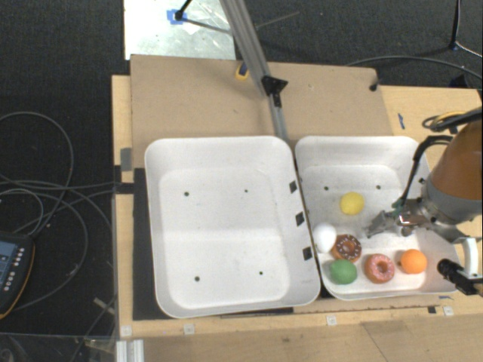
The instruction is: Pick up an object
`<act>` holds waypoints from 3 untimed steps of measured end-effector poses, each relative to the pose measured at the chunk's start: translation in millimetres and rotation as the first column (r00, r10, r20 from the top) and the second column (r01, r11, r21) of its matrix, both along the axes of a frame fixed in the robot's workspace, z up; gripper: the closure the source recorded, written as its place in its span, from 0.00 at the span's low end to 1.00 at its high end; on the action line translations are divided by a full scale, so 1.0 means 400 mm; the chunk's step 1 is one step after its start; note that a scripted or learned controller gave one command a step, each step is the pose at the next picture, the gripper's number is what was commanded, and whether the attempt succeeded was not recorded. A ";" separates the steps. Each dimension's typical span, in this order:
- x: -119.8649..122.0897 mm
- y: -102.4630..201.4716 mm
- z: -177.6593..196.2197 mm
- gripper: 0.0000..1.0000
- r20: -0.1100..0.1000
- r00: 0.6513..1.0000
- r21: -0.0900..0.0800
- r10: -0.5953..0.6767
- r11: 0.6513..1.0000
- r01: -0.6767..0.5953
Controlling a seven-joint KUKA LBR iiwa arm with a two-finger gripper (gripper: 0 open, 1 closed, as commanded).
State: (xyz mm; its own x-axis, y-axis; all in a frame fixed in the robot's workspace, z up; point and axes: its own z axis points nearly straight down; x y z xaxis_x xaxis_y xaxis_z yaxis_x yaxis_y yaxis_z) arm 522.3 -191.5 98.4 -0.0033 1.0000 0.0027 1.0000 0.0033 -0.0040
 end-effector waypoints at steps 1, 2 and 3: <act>0.001 0.000 -0.020 0.00 0.004 1.000 -0.002 -0.002 1.000 0.002; 0.004 -0.001 0.009 1.00 0.007 1.000 -0.003 -0.002 1.000 0.002; 0.019 -0.010 0.120 1.00 0.010 1.000 -0.005 0.001 1.000 -0.001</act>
